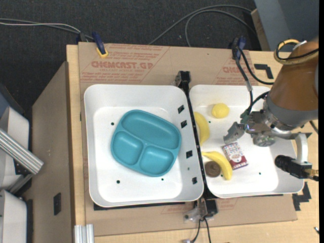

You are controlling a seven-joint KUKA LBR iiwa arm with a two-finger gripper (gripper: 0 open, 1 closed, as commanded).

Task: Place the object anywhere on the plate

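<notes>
Pick phase, nothing lifted yet. End effector (234, 132) hangs over the right bin (263, 185), roughly mid-bin, just above a small red-and-white packet (236, 155); can't tell if it's open or closed, and nothing is visibly gripped. Task doesn't name the object; judging by position, the packet is the likely target. It lies flat near the bin's front edge, long axis running front-to-back with a slight tilt toward the front-right corner. Banana (220, 162) touches or nearly touches its left side, curving toward the front-left corner, dark tip (212, 169) at the end; a lemon (219, 110) sits near the back edge, another yellow fruit (201, 127) against the left wall. Blue divided plate (146, 143) sits centred in the left bin (96, 181). Next move, I'd say: descend squarely on the packet, close across its short side, clear the banana, lift, traverse over the divider to the plate.
</notes>
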